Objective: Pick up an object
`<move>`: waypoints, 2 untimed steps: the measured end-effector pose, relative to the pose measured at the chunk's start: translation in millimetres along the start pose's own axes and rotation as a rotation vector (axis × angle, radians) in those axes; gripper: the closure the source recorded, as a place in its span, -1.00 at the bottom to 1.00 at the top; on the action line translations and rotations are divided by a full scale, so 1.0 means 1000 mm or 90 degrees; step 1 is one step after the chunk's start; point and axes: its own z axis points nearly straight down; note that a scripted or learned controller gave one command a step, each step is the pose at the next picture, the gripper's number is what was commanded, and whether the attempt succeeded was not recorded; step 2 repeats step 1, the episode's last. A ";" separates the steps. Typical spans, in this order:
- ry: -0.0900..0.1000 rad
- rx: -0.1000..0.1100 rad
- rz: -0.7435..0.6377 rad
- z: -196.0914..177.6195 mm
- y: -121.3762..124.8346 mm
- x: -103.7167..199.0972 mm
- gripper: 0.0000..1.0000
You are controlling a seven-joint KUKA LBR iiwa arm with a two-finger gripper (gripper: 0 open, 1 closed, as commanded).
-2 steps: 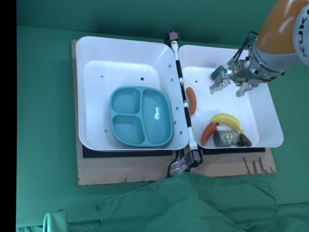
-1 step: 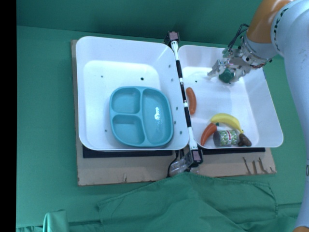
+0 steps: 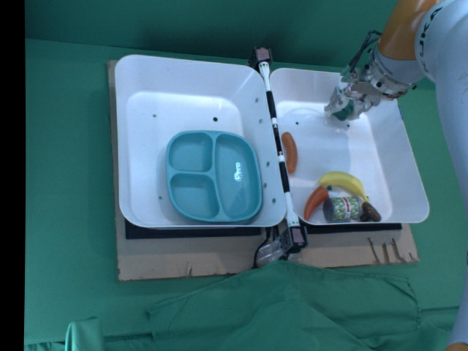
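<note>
In the right bin point(image 3: 395, 152) my gripper point(image 3: 342, 110) hangs over the far part, near the back left corner. An orange sausage point(image 3: 290, 152) lies by the bin's left wall, below and left of the gripper. At the near edge a yellow banana point(image 3: 345, 183), an orange carrot point(image 3: 316, 202), a patterned can point(image 3: 342, 209) on its side and a small dark brown piece point(image 3: 371, 212) crowd together. All of these lie well apart from the gripper. A greenish-white blur sits at the gripper's tip, too small to identify.
The left bin point(image 3: 146, 93) holds a teal divided plate point(image 3: 213, 175). A black-and-white bar point(image 3: 274, 123) runs between the bins. Both bins rest on cardboard point(image 3: 183, 258) over green cloth, which is rumpled at the front.
</note>
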 end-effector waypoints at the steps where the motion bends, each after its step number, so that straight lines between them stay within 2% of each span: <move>1: 0.006 0.013 -0.002 -0.097 -0.012 0.029 1.00; 2: 0.006 0.013 -0.002 -0.097 -0.012 0.029 1.00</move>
